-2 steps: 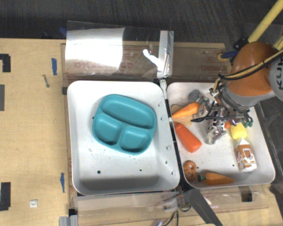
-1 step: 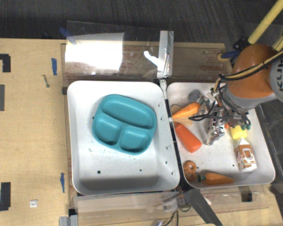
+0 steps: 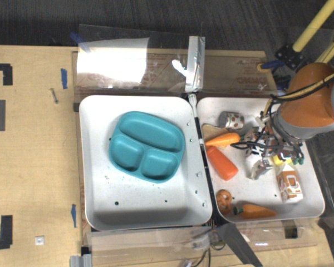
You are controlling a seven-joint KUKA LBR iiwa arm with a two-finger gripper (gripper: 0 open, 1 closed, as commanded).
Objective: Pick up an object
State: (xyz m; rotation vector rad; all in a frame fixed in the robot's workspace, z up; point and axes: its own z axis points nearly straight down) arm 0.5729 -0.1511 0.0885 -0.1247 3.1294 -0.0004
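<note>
The right white bin point(image 3: 314, 204) holds several small items. A carrot point(image 3: 222, 140) lies near its left wall above an orange-red cylinder point(image 3: 222, 163). A grey-and-white piece point(image 3: 231, 118) sits at the back, and a small brown-and-white carton point(image 3: 290, 184) at the right. A second carrot point(image 3: 258, 209) and a brown ball point(image 3: 224, 198) rest at the front. My gripper point(image 3: 261, 159) hangs low over the bin's middle, between the cylinder and the carton, amid black cables. The arm's orange band point(image 3: 309, 96) covers the bin's back right corner.
The left white bin point(image 3: 94, 166) carries a teal divided plate point(image 3: 146, 145). A clear plastic sheet point(image 3: 117, 65) and a metal divider post point(image 3: 195, 63) stand behind the bins. Yellow poles point(image 3: 317, 18) rise at the upper right. Cardboard surface spreads to the left.
</note>
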